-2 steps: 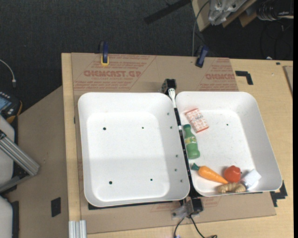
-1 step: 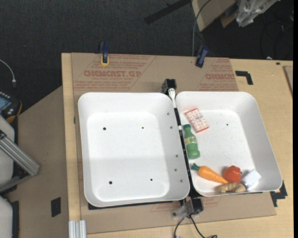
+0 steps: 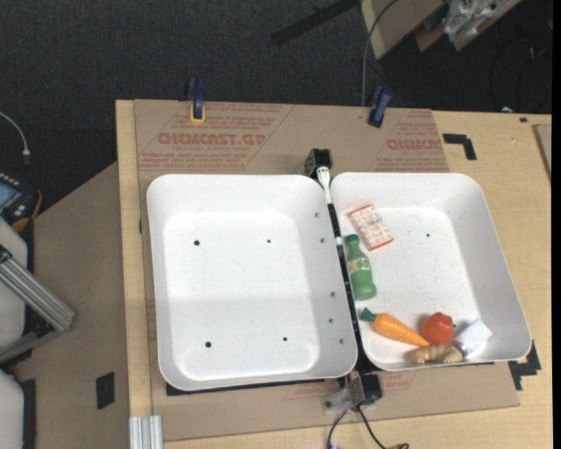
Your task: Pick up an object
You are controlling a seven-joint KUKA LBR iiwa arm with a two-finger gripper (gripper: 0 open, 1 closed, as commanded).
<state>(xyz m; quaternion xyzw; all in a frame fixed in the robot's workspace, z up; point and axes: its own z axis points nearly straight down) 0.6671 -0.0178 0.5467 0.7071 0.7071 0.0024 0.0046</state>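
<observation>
lying in right bin [image 3: 491, 254]: green bottle [image 3: 358, 268], carrot [image 3: 396, 329], tomato [image 3: 438, 327]; hand [image 3: 469, 19] top right, opening not discernible.

Right bin [image 3: 491, 254] held a red-and-white packet [image 3: 370, 226], a green bottle [image 3: 358, 268] against its left wall, an orange carrot [image 3: 396, 329], a red tomato [image 3: 438, 327], a tan ginger root [image 3: 436, 354] and a white piece [image 3: 474, 337]. Left bin [image 3: 175, 263] sat just beside it.

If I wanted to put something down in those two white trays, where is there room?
The left bin offers bare floor from wall to wall. In the right bin, the far right part past the red-and-white packet is free. Its left wall and near edge are crowded: green bottle, carrot, tomato, ginger root.
</observation>
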